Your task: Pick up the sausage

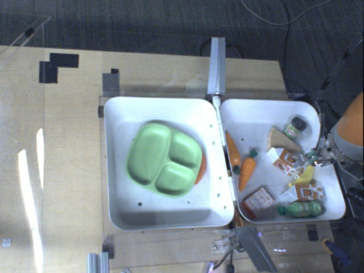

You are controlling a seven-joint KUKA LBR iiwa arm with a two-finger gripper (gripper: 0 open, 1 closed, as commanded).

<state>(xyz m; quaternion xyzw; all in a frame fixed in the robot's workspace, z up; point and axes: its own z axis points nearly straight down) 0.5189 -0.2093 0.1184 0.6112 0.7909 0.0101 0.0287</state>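
While pincer (316,159) hangs by right bin (256,108) edge, grip state can't tell, sausage (232,149) near carrot (246,172), green tray (164,158) in left bin.

Green tray (164,158) in left bin (114,169)

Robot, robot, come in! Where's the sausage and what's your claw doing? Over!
Gripper over right bin, near its right edge. Sausage lying along bin's left wall, untouched. Carrot right beside it, crowding the grab.
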